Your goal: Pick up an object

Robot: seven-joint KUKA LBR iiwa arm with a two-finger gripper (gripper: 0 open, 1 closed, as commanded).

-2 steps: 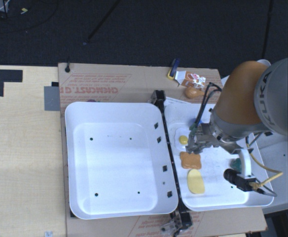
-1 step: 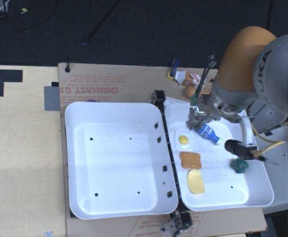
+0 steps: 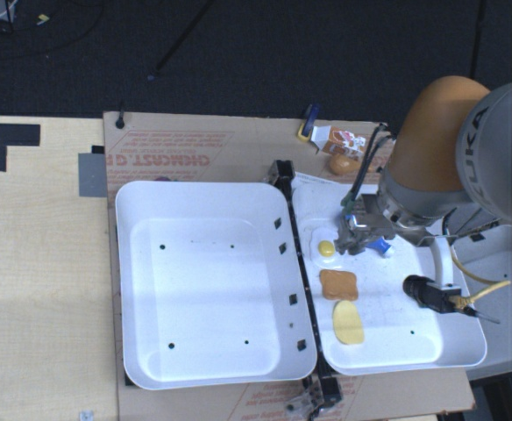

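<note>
Your gripper point(image 3: 351, 239) is down in the right bin point(image 3: 431, 345), at its upper left part, and from this angle you cannot tell whether it is spread or closed. Nothing shows clamped in it.

Look at what sits around it. A small yellow round piece point(image 3: 326, 250) lies just left of the gripper, close to the bin's left wall. A blue piece point(image 3: 380, 246) lies just right of the gripper, partly tucked under the wrist. Below them a brown slab point(image 3: 338, 284) lies flat, and a pale yellow piece point(image 3: 348, 323) lies just under that, the two nearly touching. All four are candidates, all in the right bin.

The arm point(image 3: 440, 147) comes in from the right and hangs over the bin's upper right corner, hiding that part of the floor. The left bin point(image 3: 203, 270) lies beside it, with a black clamp point(image 3: 282, 174) at the top of the shared edge.

Above the bins, on the cardboard sheet point(image 3: 195, 143), you have a blue and yellow clip point(image 3: 309, 123) and a red and white packet point(image 3: 344, 140); its label is too small to read. The sheet has red print, upside down, seemingly "CHEMCAST". Grey letters "UK" show on the arm.
</note>
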